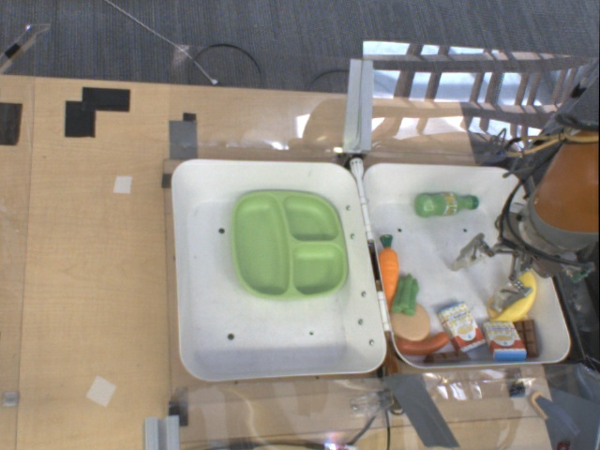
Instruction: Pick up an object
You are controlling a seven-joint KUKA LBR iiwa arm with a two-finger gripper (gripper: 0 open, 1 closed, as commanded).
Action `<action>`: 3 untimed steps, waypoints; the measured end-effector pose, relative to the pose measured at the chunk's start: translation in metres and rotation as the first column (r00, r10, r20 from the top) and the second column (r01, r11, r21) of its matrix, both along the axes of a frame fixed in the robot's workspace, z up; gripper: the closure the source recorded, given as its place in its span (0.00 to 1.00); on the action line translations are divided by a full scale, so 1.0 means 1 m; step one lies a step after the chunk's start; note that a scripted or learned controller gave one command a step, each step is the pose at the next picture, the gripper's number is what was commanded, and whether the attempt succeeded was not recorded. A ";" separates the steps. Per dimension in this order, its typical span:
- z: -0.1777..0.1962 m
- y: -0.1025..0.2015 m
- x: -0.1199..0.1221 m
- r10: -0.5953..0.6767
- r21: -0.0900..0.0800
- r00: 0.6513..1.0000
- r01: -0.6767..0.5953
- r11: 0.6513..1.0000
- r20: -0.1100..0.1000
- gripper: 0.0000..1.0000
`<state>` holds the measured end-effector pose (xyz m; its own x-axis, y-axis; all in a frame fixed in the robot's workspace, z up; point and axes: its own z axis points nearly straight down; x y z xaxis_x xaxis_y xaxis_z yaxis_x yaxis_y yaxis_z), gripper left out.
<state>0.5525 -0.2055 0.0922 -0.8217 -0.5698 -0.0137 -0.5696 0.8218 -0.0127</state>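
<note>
Left bin point(202, 345) on the desk point(84, 279) — holds a green divided plate point(286, 244) near its middle, nothing else in it.

Right bin point(412, 181) — all the candidate objects sit here. Along its left wall an orange carrot point(387, 270), just beside it a small green piece point(406, 294), and below them a tan round disc point(411, 325) overlapping a red sausage-like item point(427, 342). A green bottle point(446, 203) lies on its side near the top, well apart from the rest. Toward the lower right: a small juice carton point(457, 320), a blue-and-red box point(505, 339) and a dark brown bar point(531, 337), packed close.

Claw point(497, 262) — low over the right part of the bin, fingers spread with bare bin floor between them; no object sits in the gap. A yellow banana point(521, 300) lies just beside the right-hand finger, touching or nearly so — cannot tell which.

Progress, as judged: nothing lifted yet. The banana looks the nearest target; grasp and lift remain.
</note>
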 end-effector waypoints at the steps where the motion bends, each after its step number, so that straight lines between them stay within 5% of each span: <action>1: -0.002 0.113 0.046 -0.016 0.005 1.000 0.016 1.000 -0.003 0.00; 2: -0.002 0.098 0.031 -0.025 0.004 1.000 0.025 1.000 -0.002 0.00; 3: -0.003 0.049 0.120 -0.128 0.004 0.992 0.128 0.992 -0.005 0.00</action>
